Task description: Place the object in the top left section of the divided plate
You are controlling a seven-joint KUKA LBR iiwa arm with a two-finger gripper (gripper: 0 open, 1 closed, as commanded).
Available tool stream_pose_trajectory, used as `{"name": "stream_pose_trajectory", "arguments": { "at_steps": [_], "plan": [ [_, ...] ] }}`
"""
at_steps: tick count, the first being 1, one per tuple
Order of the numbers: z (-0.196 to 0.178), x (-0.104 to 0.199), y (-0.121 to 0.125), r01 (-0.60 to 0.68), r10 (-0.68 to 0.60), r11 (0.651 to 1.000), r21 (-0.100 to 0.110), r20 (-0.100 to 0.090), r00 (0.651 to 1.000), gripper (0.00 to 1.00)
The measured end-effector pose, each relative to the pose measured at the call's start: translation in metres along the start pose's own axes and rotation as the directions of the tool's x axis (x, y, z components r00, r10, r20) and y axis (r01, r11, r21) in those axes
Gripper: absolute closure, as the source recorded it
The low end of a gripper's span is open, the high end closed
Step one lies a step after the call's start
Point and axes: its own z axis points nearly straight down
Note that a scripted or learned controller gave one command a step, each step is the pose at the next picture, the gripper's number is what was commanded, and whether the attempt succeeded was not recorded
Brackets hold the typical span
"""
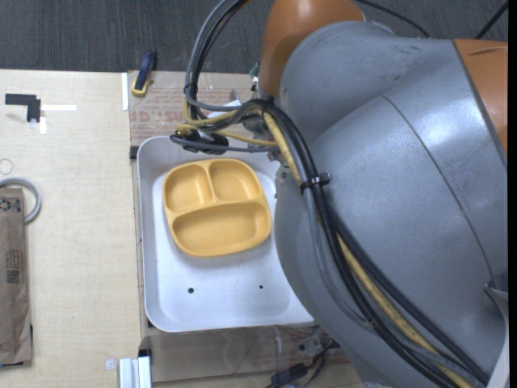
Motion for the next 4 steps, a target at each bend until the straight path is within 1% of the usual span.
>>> {"name": "stream_pose_trajectory", "arguments": {
  "at_steps": [1,2,3,4],
  "plan": [
    [-0.156,-0.011,0.000,-0.078,0.078,0.997,-0.002,0.000,0.997,0.00],
    [-0.163,-0.010,0.002,-0.082,0.082,0.997,-0.007,0.007,0.997,1.00],
    [-0.069,-0.114,-0.093,-0.018,0.018,1.000,-0.004,0.001,1.000,1.00],
    [0.135,-0.128,-0.056,0.288,-0.288,0.958,0.001,0.004,0.958,1.00]
  ]
}}
